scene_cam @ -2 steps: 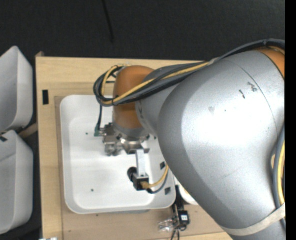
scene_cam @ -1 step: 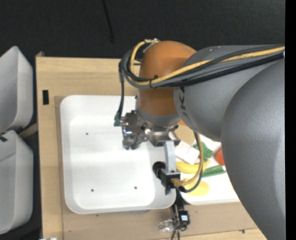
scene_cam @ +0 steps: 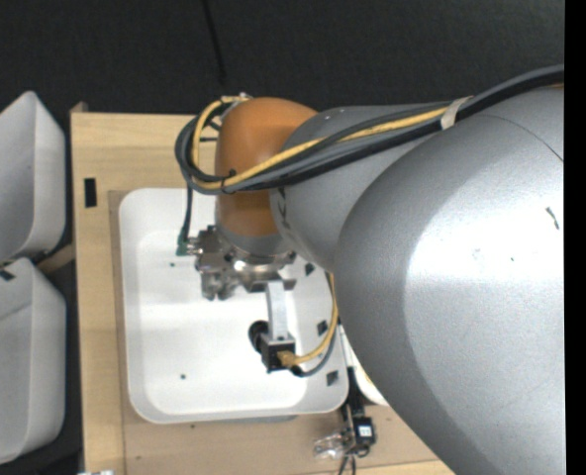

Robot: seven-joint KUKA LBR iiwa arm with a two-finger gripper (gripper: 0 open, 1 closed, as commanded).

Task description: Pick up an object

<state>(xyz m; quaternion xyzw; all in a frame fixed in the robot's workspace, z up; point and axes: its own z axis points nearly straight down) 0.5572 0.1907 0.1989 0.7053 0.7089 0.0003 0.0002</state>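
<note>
A grey KUKA arm point(scene_cam: 451, 265), its orange band point(scene_cam: 253, 166) uppermost, reaches from the right into a shallow white bin point(scene_cam: 135, 310) on the wooden counter point(scene_cam: 95, 364), with its jaws poised low over the upper middle of the bin floor. Judging by this view, the pick is not yet done: nothing can be seen between the jaws, and no object hangs clear of the bin. Whether the jaws are apart or together cannot be told, because the metal wrist flange point(scene_cam: 236, 265) and the bulk of the arm mask them from above.

The object to be picked cannot be identified with confidence. The bare floor of the bin carries two tiny dark marks. The front speck point(scene_cam: 182, 375) lies near the front-left, well apart from the jaws, and the upper speck point(scene_cam: 172, 260) lies just left of the flange. Both are too small to tell apart as items or blemishes. Anything directly under the wrist, or in the bin's right half beneath the arm, is hidden. If a target is there, it most likely lies straight below the jaws. That would put the task at the descent or grasp stage, with closing, lifting and clearing the bin all left to do. A small tangle of wire and metal point(scene_cam: 341, 445) sits on the counter just outside the bin's front-right corner.
</note>
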